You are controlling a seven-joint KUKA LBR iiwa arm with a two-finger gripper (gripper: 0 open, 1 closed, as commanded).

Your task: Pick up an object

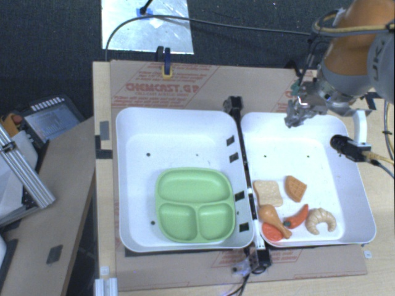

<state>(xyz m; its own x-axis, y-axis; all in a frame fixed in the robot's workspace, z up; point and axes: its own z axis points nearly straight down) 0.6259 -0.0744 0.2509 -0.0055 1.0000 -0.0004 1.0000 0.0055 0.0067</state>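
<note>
Item: toy croissant (321, 220), right bin (345, 184), likely light, rigid, slick plastic; I would pinch its thick middle; gripper (296, 117) hovers well apart, its state I cannot tell.

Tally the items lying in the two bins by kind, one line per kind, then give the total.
Green tray: 1
Toast: 1
Orange wedge: 1
Drumstick: 1
Croissant: 1
Red pepper: 1
Red item at the bin's near edge, kind unclear: 1
Total: 7
</note>
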